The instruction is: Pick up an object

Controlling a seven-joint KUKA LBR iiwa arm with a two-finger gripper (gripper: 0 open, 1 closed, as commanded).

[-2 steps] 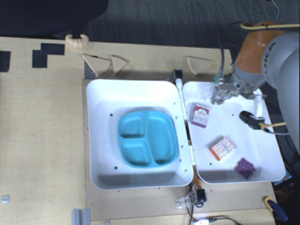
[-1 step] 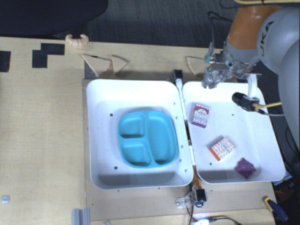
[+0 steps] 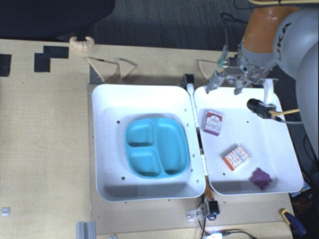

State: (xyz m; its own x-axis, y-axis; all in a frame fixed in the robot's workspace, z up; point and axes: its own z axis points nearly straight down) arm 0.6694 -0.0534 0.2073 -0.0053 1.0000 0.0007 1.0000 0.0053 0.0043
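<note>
Gripper (image 3: pixel 226 85) hangs over the right bin's (image 3: pixel 284 148) far edge, fingers spread, holding nothing. Red box (image 3: pixel 213 122) lies closest, orange box (image 3: pixel 236 157) and purple lump (image 3: pixel 260 178) nearer the camera. I'd go straight down on the red box, fingers across its short sides.

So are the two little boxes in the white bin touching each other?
Apart. The camera view shows bare white bin floor between the dark red box and the orange box, which lies nearer the purple thing.
</note>
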